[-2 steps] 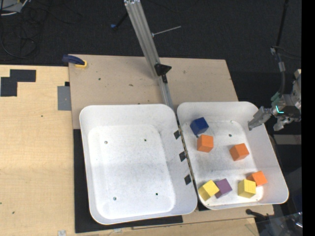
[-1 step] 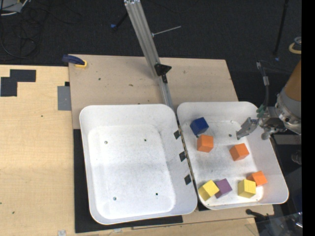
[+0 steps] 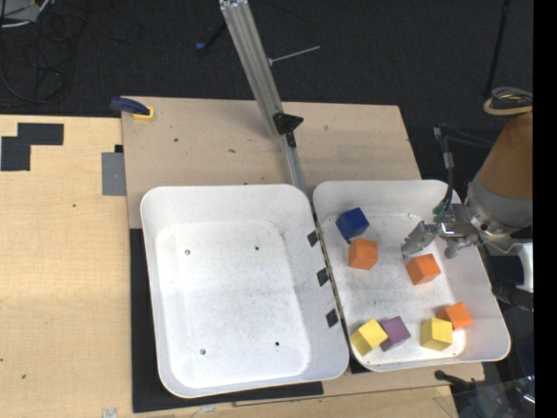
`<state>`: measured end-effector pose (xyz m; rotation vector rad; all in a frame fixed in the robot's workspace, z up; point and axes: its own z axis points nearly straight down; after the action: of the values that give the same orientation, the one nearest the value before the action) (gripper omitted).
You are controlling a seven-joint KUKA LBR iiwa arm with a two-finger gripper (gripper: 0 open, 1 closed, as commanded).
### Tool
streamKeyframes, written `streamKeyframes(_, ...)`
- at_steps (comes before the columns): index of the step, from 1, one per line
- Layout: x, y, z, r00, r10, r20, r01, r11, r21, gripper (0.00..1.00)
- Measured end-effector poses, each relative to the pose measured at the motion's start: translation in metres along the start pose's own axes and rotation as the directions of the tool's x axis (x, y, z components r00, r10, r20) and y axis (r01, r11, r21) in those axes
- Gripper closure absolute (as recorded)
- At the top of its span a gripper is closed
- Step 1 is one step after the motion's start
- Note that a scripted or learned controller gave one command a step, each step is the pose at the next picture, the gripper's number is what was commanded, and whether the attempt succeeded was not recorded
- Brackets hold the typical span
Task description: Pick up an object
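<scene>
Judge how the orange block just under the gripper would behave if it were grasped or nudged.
The orange block looks like a rigid cube with flat faces, so it would probably slide on the right bin rather than roll. It seems small and probably light. The gripper sits just above it; a nudge might shift it, since nothing touches its sides.

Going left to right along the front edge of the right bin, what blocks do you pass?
Yellow block → purple block → second yellow block → orange block.

Seven blocks [image 3: 363,253] lie in the right bin [image 3: 387,194], end effector [image 3: 432,239] above.
</scene>
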<state>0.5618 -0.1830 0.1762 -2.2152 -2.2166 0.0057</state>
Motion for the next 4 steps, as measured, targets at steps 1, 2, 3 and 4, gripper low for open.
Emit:
streamKeyframes(1,0.001,0.007,0.044,1.0,0.0,0.002,0.0,1.0,-0.005,0.0)
streamKeyframes(2,-0.001,0.006,0.033,1.0,0.006,0.002,-0.006,1.0,-0.005,1.0)
streamKeyframes(3,0.0,0.003,-0.029,1.0,0.0,0.004,0.0,1.0,-0.012,1.0)
streamKeyframes(4,-0.001,0.003,-0.051,1.0,0.001,0.003,-0.001,1.0,-0.009,1.0)
